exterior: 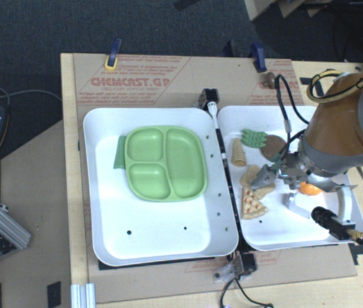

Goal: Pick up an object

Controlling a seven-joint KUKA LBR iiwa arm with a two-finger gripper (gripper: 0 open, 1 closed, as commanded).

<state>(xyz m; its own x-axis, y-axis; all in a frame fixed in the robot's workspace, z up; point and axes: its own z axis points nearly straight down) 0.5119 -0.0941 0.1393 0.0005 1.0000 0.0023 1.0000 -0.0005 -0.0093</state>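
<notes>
Crowding tool (272,177): pizza slice (253,203), cone (239,151), green toy (254,138)

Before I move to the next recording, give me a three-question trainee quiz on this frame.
1. True or false: the green divided plate lies in the left bin.
2. Multiple choice: what lies in the right bin nearest the bin divider, toward its front? A) a pizza slice B) a blue cup C) a spoon
3. Fill in: the gripper hovers over the ____ bin.

Key:
1. True; the plate sits in the left bin with no toy food on it.
2. A; the pizza slice lies in front of the cone-shaped piece.
3. Right; the arm reaches in from the right side of the camera view.
</notes>
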